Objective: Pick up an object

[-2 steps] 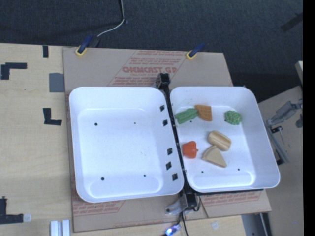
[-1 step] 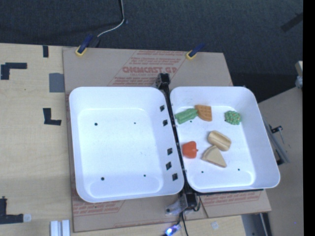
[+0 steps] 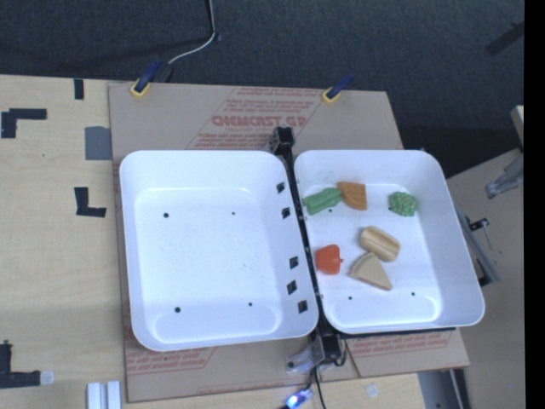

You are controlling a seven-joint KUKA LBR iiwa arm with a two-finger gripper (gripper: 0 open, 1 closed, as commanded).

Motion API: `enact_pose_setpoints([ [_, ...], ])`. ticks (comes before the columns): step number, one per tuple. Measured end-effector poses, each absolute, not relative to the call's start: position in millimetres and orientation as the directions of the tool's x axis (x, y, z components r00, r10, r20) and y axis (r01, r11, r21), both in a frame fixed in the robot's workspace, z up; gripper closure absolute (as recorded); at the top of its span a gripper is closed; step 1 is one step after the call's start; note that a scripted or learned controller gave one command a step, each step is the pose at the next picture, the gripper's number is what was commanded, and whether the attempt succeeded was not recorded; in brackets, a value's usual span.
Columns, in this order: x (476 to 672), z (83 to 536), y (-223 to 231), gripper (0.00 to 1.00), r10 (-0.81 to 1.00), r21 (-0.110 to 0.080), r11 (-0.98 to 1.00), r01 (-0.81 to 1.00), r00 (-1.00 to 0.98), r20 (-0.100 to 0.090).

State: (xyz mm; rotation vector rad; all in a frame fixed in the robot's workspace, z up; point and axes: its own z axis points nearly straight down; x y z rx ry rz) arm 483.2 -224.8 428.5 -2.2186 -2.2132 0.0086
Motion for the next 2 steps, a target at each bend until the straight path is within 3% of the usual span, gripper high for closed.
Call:
enact_pose_setpoints([
  [1,484.2,541.7,-219.3,0.0,1.0,0.012,0.002,1.0,-0.002,-0.006],
  [2,484.5,545.5,-219.6,1.0,1.0,0.002,0.0,1.0,0.0,-0.004],
])
